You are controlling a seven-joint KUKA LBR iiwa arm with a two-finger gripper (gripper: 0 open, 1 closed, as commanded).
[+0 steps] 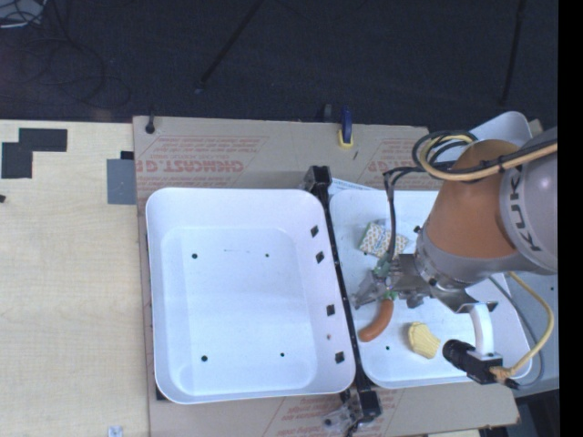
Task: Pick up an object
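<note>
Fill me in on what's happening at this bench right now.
A grey robot arm with an orange band reaches into the right white bin, its gripper low over the bin floor near an orange sausage-shaped toy. A yellow lumpy object and a patterned cloth-like item also lie there. Nothing is visibly held. The left white bin sits alongside.

We see the claw (375,285) low in the right bin (364,353), near its left wall. An orange sausage (376,320) lies just below it, a yellow piece (423,340) toward the bin's front edge, a patterned packet (380,239) behind. The left bin (173,244) sits alongside on the worktop (64,317).
</note>
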